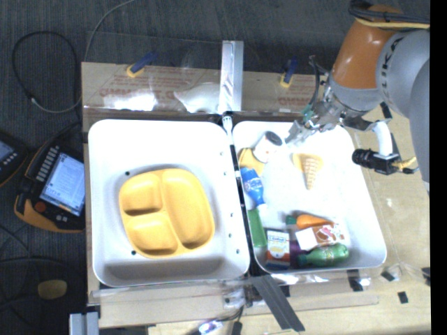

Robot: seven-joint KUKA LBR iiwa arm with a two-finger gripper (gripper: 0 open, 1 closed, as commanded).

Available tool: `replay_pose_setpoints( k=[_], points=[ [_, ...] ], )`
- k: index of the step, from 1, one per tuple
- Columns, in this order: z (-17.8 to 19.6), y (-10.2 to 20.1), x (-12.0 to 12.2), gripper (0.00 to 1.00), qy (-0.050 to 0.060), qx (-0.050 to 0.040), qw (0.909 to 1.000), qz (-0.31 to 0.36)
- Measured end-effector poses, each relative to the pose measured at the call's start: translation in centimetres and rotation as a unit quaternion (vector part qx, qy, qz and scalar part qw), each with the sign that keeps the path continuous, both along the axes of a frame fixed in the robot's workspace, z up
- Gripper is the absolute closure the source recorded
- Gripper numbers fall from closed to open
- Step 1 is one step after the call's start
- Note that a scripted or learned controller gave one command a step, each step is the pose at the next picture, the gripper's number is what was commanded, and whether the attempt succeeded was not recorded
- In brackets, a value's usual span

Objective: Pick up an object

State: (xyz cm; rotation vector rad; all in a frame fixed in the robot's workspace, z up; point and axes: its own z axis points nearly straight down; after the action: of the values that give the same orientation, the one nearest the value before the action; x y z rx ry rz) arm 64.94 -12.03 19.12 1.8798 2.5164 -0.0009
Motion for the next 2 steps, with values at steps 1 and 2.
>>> replay_pose_setpoints(
  k=[1,2],
  points=[
    [-0.8,6.0,1.9,1.00,0.000,-0.0005,0.9906,0.137],
    [3.2,10.5,1.9,1.00,-0.001,-0.0010,0.9638,0.267]
  ],
)
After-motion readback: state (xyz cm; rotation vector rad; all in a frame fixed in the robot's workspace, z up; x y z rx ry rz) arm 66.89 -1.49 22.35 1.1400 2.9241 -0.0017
